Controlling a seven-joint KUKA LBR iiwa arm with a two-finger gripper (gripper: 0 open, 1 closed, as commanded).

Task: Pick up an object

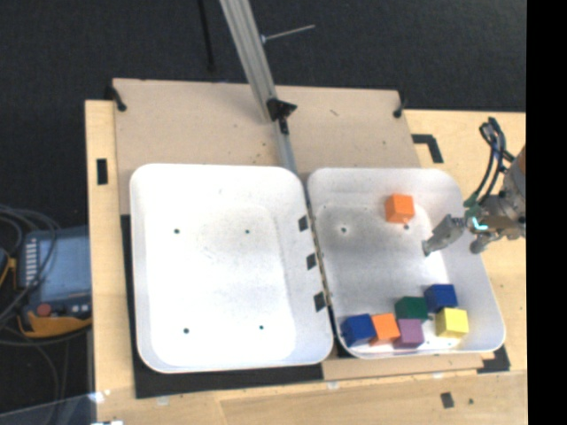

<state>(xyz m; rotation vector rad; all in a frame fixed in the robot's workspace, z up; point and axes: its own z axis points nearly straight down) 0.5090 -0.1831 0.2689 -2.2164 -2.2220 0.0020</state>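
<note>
Camera view: the claw is being held over the right-hand part of the right bin, reaching in from the right edge. Its fingers are being shown spread apart, and nothing is being gripped between them. The nearest object, an orange cube, is lying up and to the left of the claw, apart from it, alone on the bin floor. Along the near rim a cluster is being shown: a blue cube, a second orange cube, a purple cube, a green cube, another blue cube and a yellow cube, packed close together. The left bin is lying beside it on the surface. The approach step is judged to be in hand; no object is yet being lifted. Next, the open claw is to be centred over one cube, likely the lone orange one, and lowered around it before being closed.
</note>
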